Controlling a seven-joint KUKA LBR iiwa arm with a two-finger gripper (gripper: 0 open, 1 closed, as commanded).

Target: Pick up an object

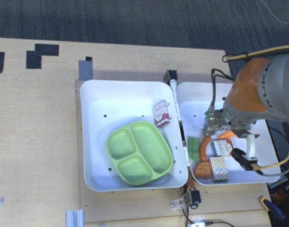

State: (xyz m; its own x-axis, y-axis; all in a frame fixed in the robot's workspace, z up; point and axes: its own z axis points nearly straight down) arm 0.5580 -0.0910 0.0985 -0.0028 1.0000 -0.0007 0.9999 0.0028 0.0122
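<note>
The arm reaches in from the right over the right bin (196, 103), its orange band above the wrist. My gripper (215, 131) is low in this bin, right over a cluster of small items. An orange carrot-like piece (204, 145) lies just below it. Beside it sit a blue and white packet (221, 148), a patterned yellowish block (219, 168), a brown piece (202, 169) and a green piece (193, 148). The wrist body hides the fingertips, and nothing shows between them.
The left bin (95, 126) holds a green divided plate (139, 152) and a small red and white packet (161, 112) near its right wall. A ridge separates the two bins. A black cable and white connector (250, 150) hang off the wrist.
</note>
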